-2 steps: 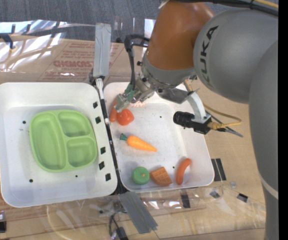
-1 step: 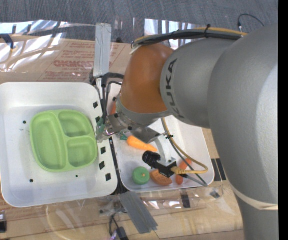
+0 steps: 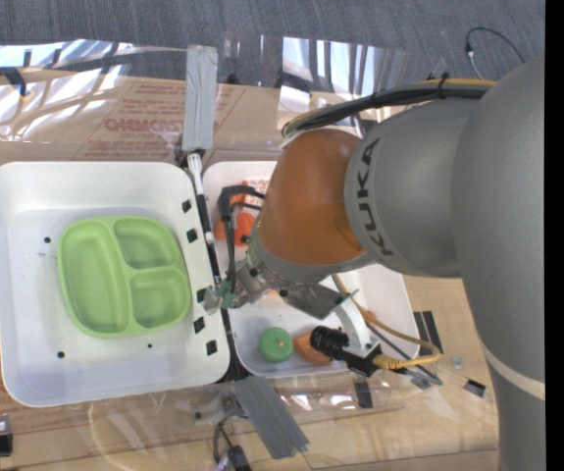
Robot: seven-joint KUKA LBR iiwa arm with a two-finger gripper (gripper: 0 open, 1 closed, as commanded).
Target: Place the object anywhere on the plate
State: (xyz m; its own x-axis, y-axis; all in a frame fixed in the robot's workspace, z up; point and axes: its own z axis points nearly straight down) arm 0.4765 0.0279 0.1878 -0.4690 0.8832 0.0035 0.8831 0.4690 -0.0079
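Claw [image 3: 230, 292] parts are glimpsed low beneath the orange band [image 3: 306, 199] of the grey arm [image 3: 448, 165], right at the divide between the two white bins, but whether anything is gripped cannot be told, since the arm's bulk covers most of it. A light green plate [image 3: 125, 275] with three compartments is seen lying flat in the left bin [image 3: 26, 194], and it is taken as the landmark. To the right of the plate, across the bin walls, the right bin [image 3: 262, 361] is largely hidden by the arm. A small green round object [image 3: 276, 343] is seen at the near end of that bin, well apart from the plate, with an orange object [image 3: 311, 349] just beside it on the far side from the plate. More orange and black items [image 3: 237, 214] are partly visible farther up that bin, beside the arm. Brown cardboard [image 3: 115, 116] and grey tape [image 3: 199, 96] are seen on the table beyond the plate.
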